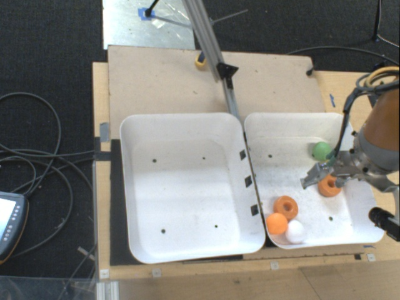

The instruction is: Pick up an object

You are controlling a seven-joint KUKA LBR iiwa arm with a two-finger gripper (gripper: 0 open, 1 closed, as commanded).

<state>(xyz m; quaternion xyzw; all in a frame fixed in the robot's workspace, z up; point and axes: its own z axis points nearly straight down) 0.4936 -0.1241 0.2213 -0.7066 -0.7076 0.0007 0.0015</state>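
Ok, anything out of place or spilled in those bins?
Nothing stands out. The green ball, two orange rings, orange ball and white ball all lie inside the right bin. The tool sits beside one ring.

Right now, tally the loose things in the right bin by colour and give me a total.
Orange: 3, a ring, a ball, and a piece beside the gripper
Green: 1, a ball
White: 1, a ball
Total: 5, all in the right bin
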